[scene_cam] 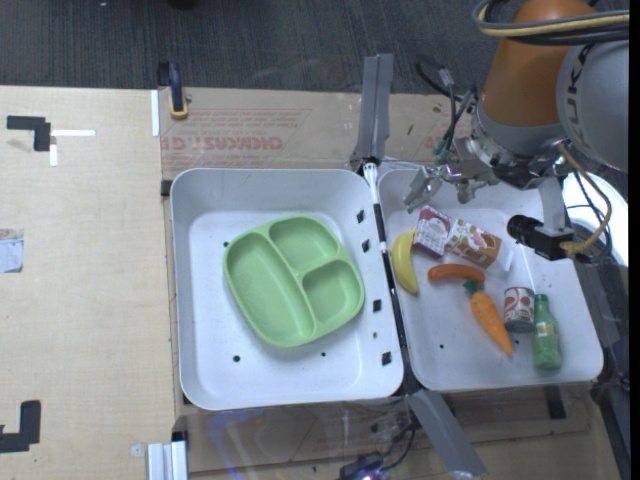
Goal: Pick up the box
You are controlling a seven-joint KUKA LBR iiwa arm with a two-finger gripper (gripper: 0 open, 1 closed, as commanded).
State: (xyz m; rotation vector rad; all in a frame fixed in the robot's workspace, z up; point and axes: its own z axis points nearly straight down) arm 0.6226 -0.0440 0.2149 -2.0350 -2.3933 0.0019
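We see the gripper (437, 180) hanging over the right bin's (575, 353) far edge, fingers spread and empty — poised just above the box (458, 238), it seems. The box lies flat among banana (404, 262), sausage (456, 273) and carrot (491, 322), so we judge a descent comes next.

I count two white bins: left bin (190, 298) and right bin (580, 353). Contents: one green divided plate (292, 280), one box (458, 239), one banana (403, 262), one sausage (456, 273), one carrot (490, 321), one can (518, 308), one green bottle (545, 334).
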